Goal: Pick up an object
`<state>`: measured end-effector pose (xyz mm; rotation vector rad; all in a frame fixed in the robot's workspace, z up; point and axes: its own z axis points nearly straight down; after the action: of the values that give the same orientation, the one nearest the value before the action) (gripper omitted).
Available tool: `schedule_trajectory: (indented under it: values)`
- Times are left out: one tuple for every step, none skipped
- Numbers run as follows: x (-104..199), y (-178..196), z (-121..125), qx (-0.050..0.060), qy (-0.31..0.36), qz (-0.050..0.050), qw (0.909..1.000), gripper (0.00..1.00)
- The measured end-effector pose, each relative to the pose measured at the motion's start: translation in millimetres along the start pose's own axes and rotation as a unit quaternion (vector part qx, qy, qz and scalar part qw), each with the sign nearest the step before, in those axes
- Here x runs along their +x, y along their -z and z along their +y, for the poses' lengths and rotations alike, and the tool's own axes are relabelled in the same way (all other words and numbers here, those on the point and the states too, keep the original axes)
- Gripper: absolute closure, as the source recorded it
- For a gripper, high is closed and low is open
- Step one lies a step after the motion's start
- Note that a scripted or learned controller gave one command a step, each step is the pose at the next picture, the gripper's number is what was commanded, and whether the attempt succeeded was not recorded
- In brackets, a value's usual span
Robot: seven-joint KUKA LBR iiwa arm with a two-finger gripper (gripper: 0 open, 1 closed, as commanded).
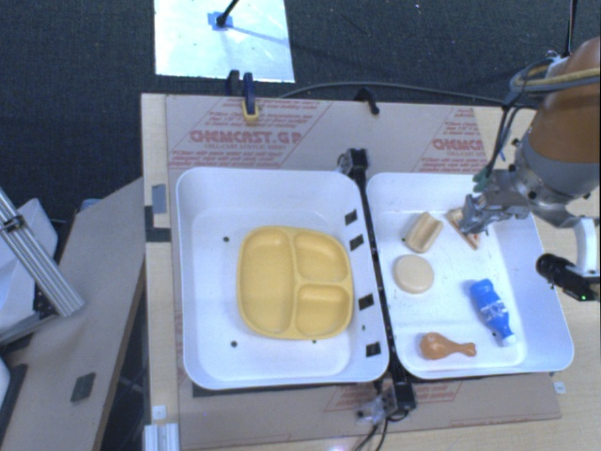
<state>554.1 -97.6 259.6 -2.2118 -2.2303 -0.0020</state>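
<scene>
The right bin (535,280) holds several toy items. A tan block (423,232) lies at its upper left, a round beige disc (413,274) sits below it, a blue bottle (491,310) lies to the right and an orange drumstick (445,348) rests near the front wall. A small tan-orange piece (464,225) lies near the bin's back, partly covered by my gripper (476,212), which hangs low right over it. The grey arm with its orange band (563,120) comes in from the right.
The left bin (202,252) carries a yellow divided plate (294,282) in its middle. A black divider with clips (366,252) runs between the bins. A dark fixture (563,275) sits at the right bin's right rim.
</scene>
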Motion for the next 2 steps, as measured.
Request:
schedule_trajectory:
  values:
    - [44.7, -5.1, -7.8, 0.0, 0.0, 0.0, 1.0, 1.0]
    - [102.6, -19.4, -8.7, 0.0, 0.0, 0.0, 1.0, 1.0]
